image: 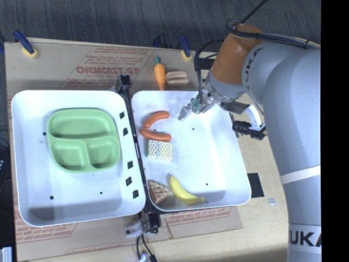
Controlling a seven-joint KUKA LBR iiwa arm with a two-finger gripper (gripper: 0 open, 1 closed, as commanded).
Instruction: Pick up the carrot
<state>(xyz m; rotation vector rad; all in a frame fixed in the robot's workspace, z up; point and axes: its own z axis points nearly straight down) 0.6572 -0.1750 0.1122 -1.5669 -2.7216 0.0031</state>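
Carrot (159, 76): lies on the bench outside the bins, just past the right bin's (232, 162) far rim, beside a small bun-like item (176, 78). Gripper (189, 110): over the right bin's far part, fingers slightly parted, nothing between them; carrot up and left of them, apart. Right bin also holds two sausages (156, 125) and a banana (183, 191).

Grey arm (283, 108) in from the right, bent down and leftward, orange band (232, 56) just above the wrist. Gripper (188, 111) at the low end, angled down-left, fingers (184, 112) slightly parted, nothing between them. Black cable (262, 1) trailing up off the wrist.
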